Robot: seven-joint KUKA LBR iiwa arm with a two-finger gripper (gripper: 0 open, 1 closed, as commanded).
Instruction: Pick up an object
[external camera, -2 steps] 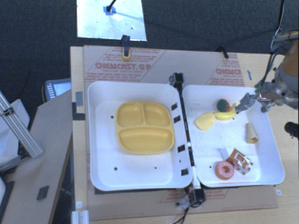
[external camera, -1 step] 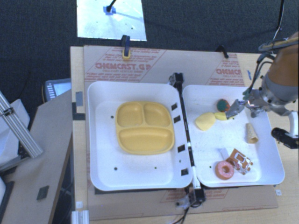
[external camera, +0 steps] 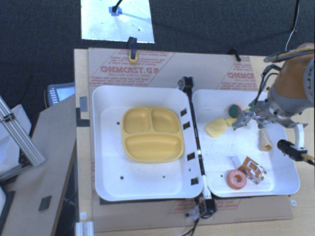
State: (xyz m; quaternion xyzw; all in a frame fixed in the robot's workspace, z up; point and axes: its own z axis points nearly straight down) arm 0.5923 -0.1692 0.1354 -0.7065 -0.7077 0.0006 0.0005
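The right bin [external camera: 283, 183] holds the loose objects. A pale yellow lemon-shaped piece [external camera: 216, 128] lies at its upper left, and a small green and orange ball [external camera: 233, 110] sits just behind it. A tan cone [external camera: 265, 141] lies toward the right. Near the front lie an orange-pink doughnut [external camera: 236, 179] and a brown and white waffle-like piece [external camera: 254, 169]. My gripper [external camera: 251, 119] hangs low over the bin's upper middle, just right of the lemon piece and ball and above the cone. I see nothing held in it.
The left bin [external camera: 106, 181] holds a yellow divided tray [external camera: 151, 134]. A black divider strip [external camera: 192, 132] runs between the bins. The arm's orange band [external camera: 294, 77] looms over the right bin's far right corner. A black part [external camera: 291, 149] sticks out at the right rim.
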